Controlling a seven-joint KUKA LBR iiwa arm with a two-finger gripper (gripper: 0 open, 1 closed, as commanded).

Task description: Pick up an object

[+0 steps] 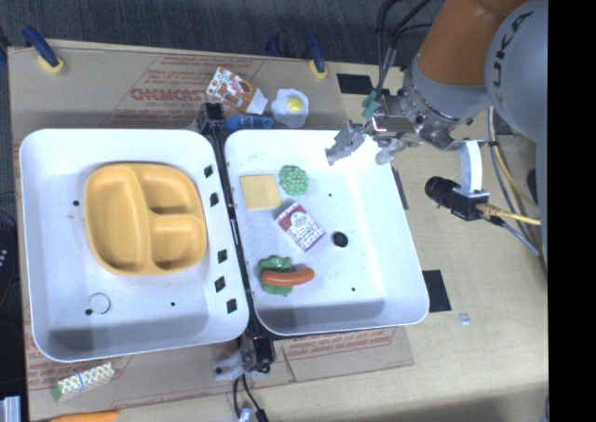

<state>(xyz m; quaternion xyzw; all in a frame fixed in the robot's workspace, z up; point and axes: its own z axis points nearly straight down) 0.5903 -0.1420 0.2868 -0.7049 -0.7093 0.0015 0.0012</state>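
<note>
Objects for picking lie in the right bin (391, 252), in the middle of the frame: a yellow cheese slice (260, 192) near its upper left, a green broccoli piece (293, 179) just beside it to the right, a red-and-white carton (299, 226) below them lying tilted, and a hot dog toy (285, 276) with green trim lower still, near the bin's front wall. A small dark spot (339, 240) sits on the bin floor right of the carton. The left bin (47, 224) holds a yellow divided tray (146, 217). The gripper (358, 144) hangs over the right bin's upper right corner, well apart from all the objects, its fingers spread apart with nothing between them. Above the bins, on the cardboard, rest a snack packet (227, 87) and an egg toy (291, 105).
</note>
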